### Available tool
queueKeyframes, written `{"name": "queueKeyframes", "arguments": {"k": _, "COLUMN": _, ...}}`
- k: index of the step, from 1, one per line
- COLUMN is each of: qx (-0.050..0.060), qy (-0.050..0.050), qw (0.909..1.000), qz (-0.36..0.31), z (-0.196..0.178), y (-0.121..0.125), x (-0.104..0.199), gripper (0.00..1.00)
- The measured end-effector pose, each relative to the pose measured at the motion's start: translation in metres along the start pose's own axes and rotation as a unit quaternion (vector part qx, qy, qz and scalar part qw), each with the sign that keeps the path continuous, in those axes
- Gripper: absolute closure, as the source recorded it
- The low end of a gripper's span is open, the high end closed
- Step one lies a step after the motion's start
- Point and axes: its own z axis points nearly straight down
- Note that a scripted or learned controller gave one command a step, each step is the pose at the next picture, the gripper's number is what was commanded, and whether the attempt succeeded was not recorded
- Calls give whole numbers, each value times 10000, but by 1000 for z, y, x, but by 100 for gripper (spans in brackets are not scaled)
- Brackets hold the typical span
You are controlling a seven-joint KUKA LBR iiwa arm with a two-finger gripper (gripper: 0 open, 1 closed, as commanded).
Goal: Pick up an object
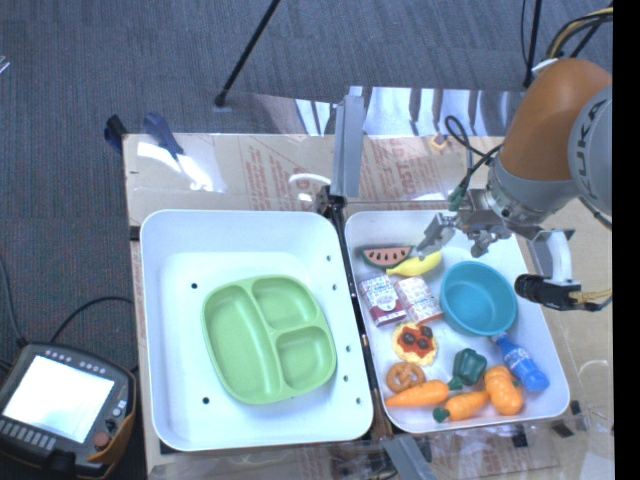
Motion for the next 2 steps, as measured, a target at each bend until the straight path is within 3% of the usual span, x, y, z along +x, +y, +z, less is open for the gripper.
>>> {"name": "queueKeyframes", "arguments": {"k": 1, "qx": 34, "qy": 3, "qw": 9946, "qz": 1033, "z": 100, "y": 18, "x": 4, "gripper": 0}}
{"name": "queueKeyframes", "arguments": {"k": 2, "qx": 48, "qy": -9, "qw": 9153, "qz": 4027, "z": 115, "y": 30, "x": 5, "gripper": 0}}
